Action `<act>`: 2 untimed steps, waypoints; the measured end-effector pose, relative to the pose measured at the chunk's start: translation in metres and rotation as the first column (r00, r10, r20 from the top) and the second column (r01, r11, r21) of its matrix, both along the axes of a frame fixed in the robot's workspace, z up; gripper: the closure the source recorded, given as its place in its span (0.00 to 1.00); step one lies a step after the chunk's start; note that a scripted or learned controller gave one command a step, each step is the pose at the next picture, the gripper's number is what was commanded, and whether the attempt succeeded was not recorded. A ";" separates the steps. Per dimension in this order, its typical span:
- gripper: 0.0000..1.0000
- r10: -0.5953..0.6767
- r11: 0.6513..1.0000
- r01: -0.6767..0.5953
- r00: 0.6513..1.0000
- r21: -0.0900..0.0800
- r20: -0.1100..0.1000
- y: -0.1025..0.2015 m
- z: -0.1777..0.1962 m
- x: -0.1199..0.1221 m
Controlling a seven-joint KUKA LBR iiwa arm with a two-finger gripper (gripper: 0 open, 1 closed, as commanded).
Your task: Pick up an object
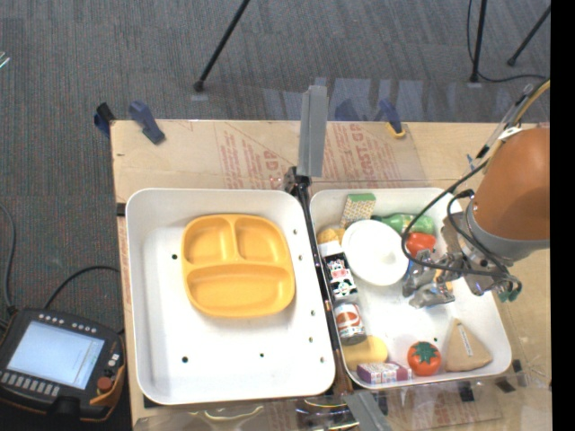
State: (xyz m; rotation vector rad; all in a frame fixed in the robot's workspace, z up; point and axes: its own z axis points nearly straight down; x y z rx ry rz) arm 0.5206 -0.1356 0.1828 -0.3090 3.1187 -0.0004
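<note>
My gripper (pixel 429 293) hangs low over the middle of the right bin (pixel 499 323), reaching in from the right under the orange wrist band. Just left of it lies a white round plate (pixel 377 252). A red and green toy (pixel 419 241) sits behind the gripper. A bottle with a black and white label (pixel 344 298) lies along the bin's left wall. Near the front are a red tomato (pixel 424 357), a tan wedge (pixel 465 347) and a yellow piece (pixel 367 349). Nothing shows between the fingers.
The left bin (pixel 153 330) holds a yellow divided tray (pixel 239 266). A checkered sponge (pixel 358 208) and a small pink and white box (pixel 382 373) lie in the right bin. A teach pendant (pixel 58 357) sits on the floor at the lower left.
</note>
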 end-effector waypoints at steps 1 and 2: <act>1.00 0.591 0.807 -0.591 0.807 0.006 -0.007 -0.062 -0.096 0.013; 1.00 0.309 0.951 -0.309 0.951 0.001 -0.002 -0.073 -0.072 0.125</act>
